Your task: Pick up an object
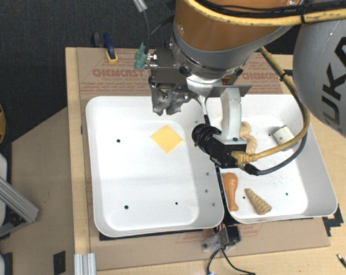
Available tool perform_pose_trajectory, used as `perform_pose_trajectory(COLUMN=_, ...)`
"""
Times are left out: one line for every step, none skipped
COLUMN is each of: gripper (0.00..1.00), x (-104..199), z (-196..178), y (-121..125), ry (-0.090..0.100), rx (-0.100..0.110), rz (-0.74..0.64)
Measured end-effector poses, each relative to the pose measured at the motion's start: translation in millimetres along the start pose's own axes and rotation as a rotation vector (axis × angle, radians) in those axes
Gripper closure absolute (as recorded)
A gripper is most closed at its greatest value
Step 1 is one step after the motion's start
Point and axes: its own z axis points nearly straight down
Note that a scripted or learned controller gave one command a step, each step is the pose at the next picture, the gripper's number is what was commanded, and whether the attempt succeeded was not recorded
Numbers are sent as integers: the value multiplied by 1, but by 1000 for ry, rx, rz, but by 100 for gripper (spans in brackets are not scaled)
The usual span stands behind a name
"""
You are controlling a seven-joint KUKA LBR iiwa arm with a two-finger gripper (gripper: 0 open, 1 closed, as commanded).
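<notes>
Presently: gripper (167, 103), over the far edge of the left bin (104, 153); whether its fingers stand wide or narrow cannot be told. Yellow square tile (166, 138), flat on the bin floor, just below the fingers toward the camera, apart from them, corners set diamond-wise, no long axis. Likely nearest pick. Right bin (310, 153): orange carrot-like piece (231, 189), ridged cone (258, 201), small white block (283, 134), well right of the fingers.

Even, bright overhead illumination renders both white bins (104, 153) nearly shadowless, with only a soft, faint shadow beneath the yellow square (166, 138) and along the bin rims. The arm's orange band (230, 10), closest to the lens, appears large and slightly soft in focus, carrying a broad dull sheen. The dark floor (30, 27) beyond the bench is underexposed and grainy.
</notes>
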Motion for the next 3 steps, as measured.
perform_pose_trajectory(gripper=100, x=0, z=132, y=-5, ry=-15, rx=30, rz=4)
perform_pose_trajectory(gripper=100, x=1, z=4, y=0, ry=-3, rx=5, rz=1)
perform_pose_trajectory(gripper=100, x=-1, z=134, y=-5, ry=-15, rx=31, rz=5)
